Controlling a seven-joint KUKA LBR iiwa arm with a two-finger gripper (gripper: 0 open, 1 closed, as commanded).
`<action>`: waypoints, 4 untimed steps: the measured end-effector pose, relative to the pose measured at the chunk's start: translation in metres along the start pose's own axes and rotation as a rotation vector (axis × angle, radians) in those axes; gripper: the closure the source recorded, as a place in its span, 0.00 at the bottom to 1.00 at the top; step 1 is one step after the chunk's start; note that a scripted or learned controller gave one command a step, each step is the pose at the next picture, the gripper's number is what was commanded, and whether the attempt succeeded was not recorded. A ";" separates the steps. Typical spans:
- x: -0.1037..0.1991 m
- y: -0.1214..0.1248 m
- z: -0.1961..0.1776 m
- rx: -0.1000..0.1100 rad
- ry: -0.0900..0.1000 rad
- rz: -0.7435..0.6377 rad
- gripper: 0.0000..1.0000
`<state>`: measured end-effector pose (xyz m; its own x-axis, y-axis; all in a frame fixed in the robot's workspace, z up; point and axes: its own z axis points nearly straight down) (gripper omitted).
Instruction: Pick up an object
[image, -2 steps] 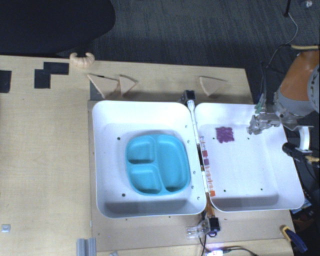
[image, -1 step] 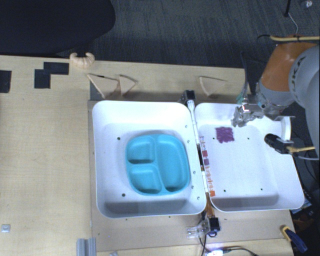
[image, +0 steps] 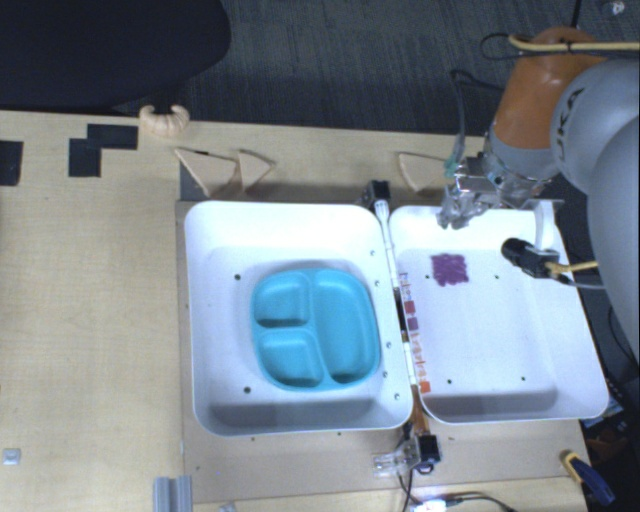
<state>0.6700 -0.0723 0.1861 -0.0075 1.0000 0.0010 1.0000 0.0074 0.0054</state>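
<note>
Though the bench is mostly bare pale wood, two shallow white bins sit side by side on it, presumably so the arm can reach either one.

Left bin (image: 215, 250): glossy moulded plastic with rounded corners. It holds a blue tray (image: 315, 325), smooth, rounded and split into three compartments, lying flat near the middle.

Right bin (image: 500, 370): same make, its left rim touching the left bin's. On its floor, toward the far side, lies a purple patch (image: 449, 269), flat, matte, roughly square; it may be a scrap of cloth or foam, but the view is too coarse to say. This looks the nearest candidate for picking.

Gripper (image: 458, 215): metallic, hanging over the right bin's far rim, just beyond the patch and apart from it. Nothing shows between the fingers; whether the jaws stand open or closed cannot be told here.

Arm (image: 560, 110): grey, with an orange band, reaching in from the right.
</note>
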 end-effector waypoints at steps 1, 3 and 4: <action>-0.001 -0.001 0.001 0.002 -0.001 0.001 0.00; -0.065 -0.048 0.087 -0.006 -0.003 0.002 1.00; 0.018 -0.037 0.000 -0.001 0.000 0.001 1.00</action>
<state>0.6333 -0.0548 0.1863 -0.0066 1.0000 0.0012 1.0000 0.0066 0.0061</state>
